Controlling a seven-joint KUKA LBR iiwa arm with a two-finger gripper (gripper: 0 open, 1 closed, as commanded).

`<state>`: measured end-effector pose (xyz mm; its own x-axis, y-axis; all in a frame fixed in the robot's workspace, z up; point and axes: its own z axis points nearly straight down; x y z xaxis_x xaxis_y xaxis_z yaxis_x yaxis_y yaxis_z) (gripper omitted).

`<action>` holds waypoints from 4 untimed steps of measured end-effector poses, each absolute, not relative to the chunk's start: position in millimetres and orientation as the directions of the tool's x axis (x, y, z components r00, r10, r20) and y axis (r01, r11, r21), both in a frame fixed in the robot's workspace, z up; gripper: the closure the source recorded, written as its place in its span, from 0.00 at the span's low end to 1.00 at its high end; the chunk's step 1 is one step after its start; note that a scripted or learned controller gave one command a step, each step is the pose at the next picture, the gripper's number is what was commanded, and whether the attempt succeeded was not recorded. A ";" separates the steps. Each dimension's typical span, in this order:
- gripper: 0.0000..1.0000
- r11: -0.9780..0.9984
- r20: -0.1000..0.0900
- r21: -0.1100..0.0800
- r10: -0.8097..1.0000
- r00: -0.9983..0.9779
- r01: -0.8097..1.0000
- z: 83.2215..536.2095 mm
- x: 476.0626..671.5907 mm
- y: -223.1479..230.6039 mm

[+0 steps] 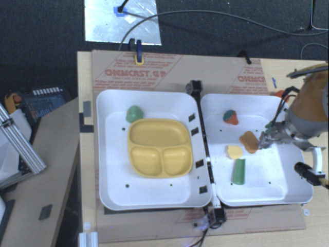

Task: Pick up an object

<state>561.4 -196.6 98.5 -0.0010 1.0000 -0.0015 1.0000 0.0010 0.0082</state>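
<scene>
Bins side by side on the bench, a black divider strip between them. Left bin [110, 153] holds a yellow tray [159, 148] w/ three compartments, sitting roughly mid-bin, and a green round piece [134, 113] just beside the tray's upper-left corner, touching or nearly so. Right bin [272, 189] has four small things: a red-and-green piece [231, 117] up near the top left, a brown piece [249, 141] about mid-bin, a pale yellow piece [235, 152] just below-left of the brown one — close, maybe touching — and a green stick [238, 171] lying roughly upright below the yellow piece. Arm comes in from the right, orange band showing above the wrist; gripper [264, 139] is low over the right bin, its tip right at the brown piece's right edge. Can't tell whether the fingers are apart or closed — they're too small and dark from here, and nothing is visibly clamped between them. All four things look to be resting on the bin floor. Cardboard sheet [169, 68] w/ red lettering lies under both bins.
</scene>
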 end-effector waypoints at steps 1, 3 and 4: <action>1.00 0.005 -0.002 0.006 1.000 -0.005 1.000 146.9 570.9 -192.5; 1.00 0.006 -0.002 0.005 1.000 -0.006 1.000 254.9 573.1 -201.8; 1.00 0.009 0.001 0.002 1.000 -0.009 1.000 251.8 577.4 -154.1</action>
<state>577.4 -154.1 251.8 -0.0089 1.0000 0.0011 1.0000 0.0089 0.0024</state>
